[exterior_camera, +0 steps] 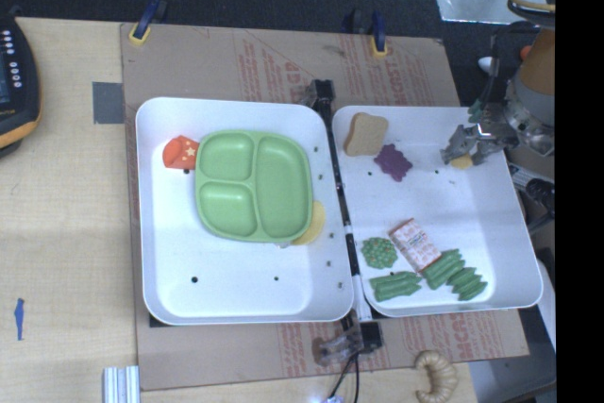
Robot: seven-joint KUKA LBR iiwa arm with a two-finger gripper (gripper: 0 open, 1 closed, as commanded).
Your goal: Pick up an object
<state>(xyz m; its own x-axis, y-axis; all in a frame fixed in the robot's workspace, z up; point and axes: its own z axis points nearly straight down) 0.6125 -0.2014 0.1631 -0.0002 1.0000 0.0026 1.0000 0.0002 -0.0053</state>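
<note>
The end effector [466, 146] sits low at the right white bin's [500, 297] upper right, seemingly clenched on a small yellow piece [461, 161], likely light, stiff plastic, best pinched across its middle; its hold looks uncertain.

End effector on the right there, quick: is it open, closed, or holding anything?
End effector: low over the right bin, right above a small yellowish piece; open or closed cannot be told, and no grasp is visible.
</note>
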